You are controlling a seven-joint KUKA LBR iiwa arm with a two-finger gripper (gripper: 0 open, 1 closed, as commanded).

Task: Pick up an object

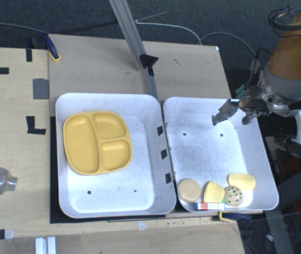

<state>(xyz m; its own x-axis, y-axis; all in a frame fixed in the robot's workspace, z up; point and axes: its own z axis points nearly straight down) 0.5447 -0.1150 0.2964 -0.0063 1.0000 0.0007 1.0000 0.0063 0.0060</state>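
We see smooth rounded toy foods (pixel 213 191) in the right bin's (pixel 256 147) near corner, well apart from our gripper (pixel 231 113), its fingers spread, holding nothing.

The grey arm (pixel 288 62) reached in from three o'clock, its orange band above the wrist near the upper right corner. Its gripper (pixel 234 114) pointed toward nine o'clock, with two dark fingers (pixel 221 115) spread apart and nothing between them.
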